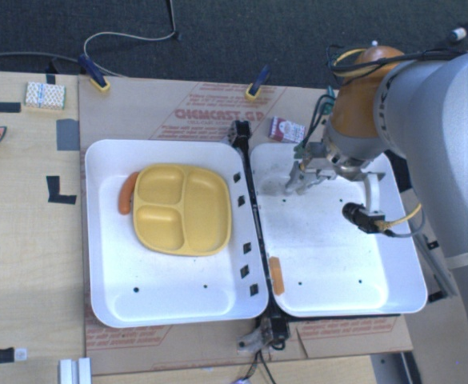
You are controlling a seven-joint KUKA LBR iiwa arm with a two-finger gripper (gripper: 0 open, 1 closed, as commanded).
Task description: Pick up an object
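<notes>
Hovering pincer (300, 181) over right bin (354, 294), arm (426, 110) bent

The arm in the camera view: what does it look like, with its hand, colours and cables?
The arm is bulky, rounded and grey, with an orange band above the wrist. Yellow and dark cables loop over that band. The hand is small, of pale grey metal. A black part with a yellow cable hangs beside the wrist.
</notes>
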